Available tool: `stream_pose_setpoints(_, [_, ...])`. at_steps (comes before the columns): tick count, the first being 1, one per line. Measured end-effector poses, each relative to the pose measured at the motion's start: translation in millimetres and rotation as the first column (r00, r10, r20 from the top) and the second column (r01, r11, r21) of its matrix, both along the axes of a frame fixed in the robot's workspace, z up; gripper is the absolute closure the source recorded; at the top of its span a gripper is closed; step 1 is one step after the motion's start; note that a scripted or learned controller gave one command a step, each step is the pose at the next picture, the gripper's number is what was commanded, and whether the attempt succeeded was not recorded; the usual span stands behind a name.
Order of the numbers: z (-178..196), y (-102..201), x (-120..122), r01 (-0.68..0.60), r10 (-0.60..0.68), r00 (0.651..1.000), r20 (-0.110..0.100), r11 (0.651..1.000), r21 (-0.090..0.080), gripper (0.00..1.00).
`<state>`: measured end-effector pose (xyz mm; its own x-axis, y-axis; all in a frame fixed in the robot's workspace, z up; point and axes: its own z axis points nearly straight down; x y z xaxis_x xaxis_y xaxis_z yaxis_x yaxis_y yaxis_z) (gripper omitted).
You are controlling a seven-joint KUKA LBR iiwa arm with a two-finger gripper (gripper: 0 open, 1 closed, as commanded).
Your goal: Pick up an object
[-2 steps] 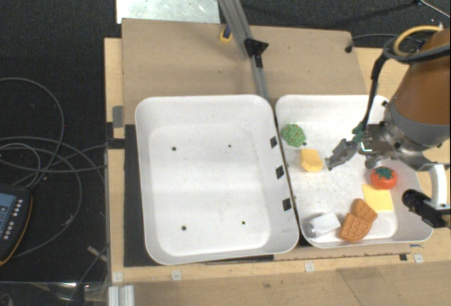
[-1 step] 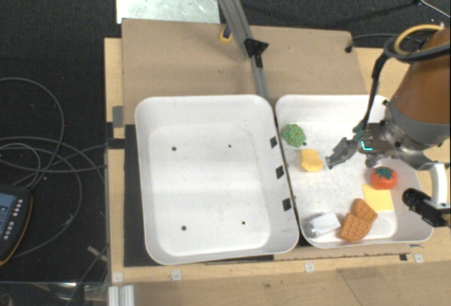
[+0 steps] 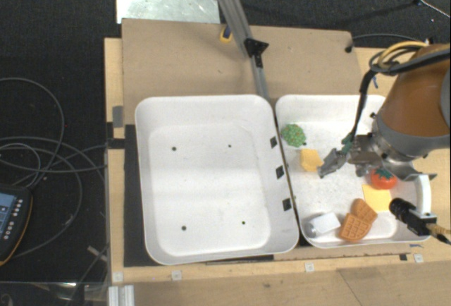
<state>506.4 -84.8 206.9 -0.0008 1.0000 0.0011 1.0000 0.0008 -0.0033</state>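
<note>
My gripper (image 3: 328,167) hangs over the middle of the right bin (image 3: 331,111), its dark fingers pointing left and down. Just to its left lies a yellow block (image 3: 310,159), close to the fingertips. A green broccoli-like piece (image 3: 294,134) sits above that block. A red tomato-like object (image 3: 382,178) rests on a yellow slab (image 3: 379,197) under my wrist. Near the bin's front edge lie an orange waffle piece (image 3: 356,221) and a small white block (image 3: 323,223). Nothing shows between the fingers.
The left bin (image 3: 151,121) stands beside the right one, sharing a divider with black clips (image 3: 279,171). A grey pole (image 3: 232,5) slants from the top to the bins' far edge. Cables lie on the floor at the left.
</note>
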Motion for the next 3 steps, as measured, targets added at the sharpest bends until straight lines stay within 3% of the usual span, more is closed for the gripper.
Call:
stream_pose_setpoints(2, [-115.6,1.1,-1.1,0.0,0.0,1.0,-0.002,1.0,0.001,0.0])
stream_pose_setpoints(3, [-102.1,0.5,0.9,0.001,-0.001,1.0,0.006,1.0,-0.001,1.0])
